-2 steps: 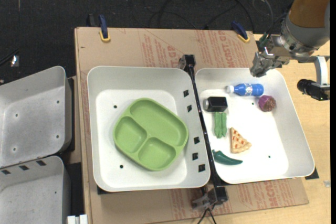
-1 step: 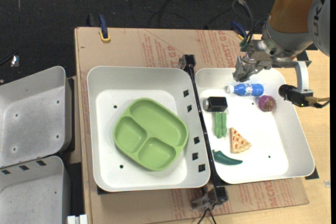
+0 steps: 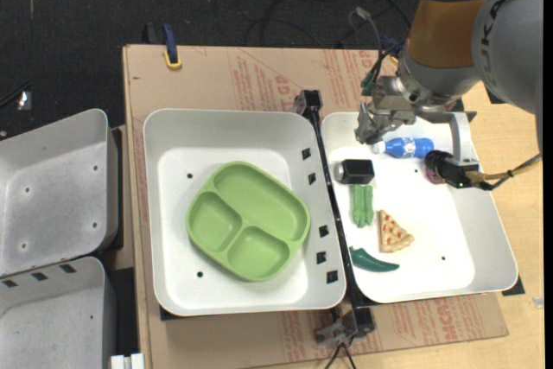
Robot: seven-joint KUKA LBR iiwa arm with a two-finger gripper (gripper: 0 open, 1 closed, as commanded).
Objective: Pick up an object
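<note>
- Since the task names no particular object, the likeliest candidate is the small blue-and-white plastic bottle-shaped toy lying on its side at the far end of the right white bin, just right of the gripper.
- It looks light, stiff and smooth, so it may roll or slip; a hold across its middle seems safest.
- Whether the gripper is spread or closed cannot be told here; nothing is visibly held.
- Nearer lie a black block, a green pod-shaped toy, a toy pizza slice and a dark green pepper-like toy, all probably light.
- The left white bin holds a green divided plastic plate.
- Faint red print on the cardboard sheet is unreadable.
</note>
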